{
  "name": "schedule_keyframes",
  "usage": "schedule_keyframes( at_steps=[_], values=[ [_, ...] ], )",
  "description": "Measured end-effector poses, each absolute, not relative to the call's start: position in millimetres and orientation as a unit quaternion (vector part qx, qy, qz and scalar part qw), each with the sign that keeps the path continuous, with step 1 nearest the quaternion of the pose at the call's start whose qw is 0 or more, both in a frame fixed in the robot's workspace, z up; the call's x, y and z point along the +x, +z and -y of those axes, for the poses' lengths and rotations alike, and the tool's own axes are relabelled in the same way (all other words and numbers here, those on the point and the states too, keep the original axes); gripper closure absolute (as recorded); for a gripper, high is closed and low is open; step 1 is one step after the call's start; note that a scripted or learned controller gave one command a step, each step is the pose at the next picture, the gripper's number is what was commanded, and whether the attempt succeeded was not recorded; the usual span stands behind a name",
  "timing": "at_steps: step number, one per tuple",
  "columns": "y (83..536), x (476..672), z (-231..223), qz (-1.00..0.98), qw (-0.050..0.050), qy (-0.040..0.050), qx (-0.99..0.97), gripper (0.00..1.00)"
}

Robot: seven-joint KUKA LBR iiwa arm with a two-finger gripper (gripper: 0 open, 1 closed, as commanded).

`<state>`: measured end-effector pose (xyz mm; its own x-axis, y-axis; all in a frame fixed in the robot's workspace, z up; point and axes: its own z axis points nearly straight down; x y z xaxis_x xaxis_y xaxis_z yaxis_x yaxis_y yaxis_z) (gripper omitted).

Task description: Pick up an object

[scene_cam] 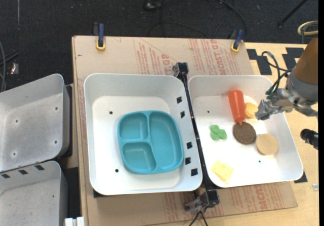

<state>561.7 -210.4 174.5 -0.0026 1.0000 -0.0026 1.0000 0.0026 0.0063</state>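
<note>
Gripper (pixel 263 110) was positioned low in the right bin (pixel 293 166), beside the orange cylinder (pixel 236 105). Nothing appeared lifted; finger state couldn't be told. Pick not yet done.

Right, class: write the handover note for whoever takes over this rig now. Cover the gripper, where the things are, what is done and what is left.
Gripper: low over the right bin, beside the yellow piece; nothing seen held.
Right bin: orange cylinder, brown disc, tan disc, green piece, yellow block.
Left bin: blue divided plate.
Done: nothing lifted.
Left: grasp one thing and raise it.
</note>
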Motion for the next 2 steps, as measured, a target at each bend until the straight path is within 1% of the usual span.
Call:
schedule_keyframes(
  at_steps=[2],
  values=[
    [279.0,564.5,210.8,-0.708,0.003,0.0012,0.706,1.0]
  ],
)
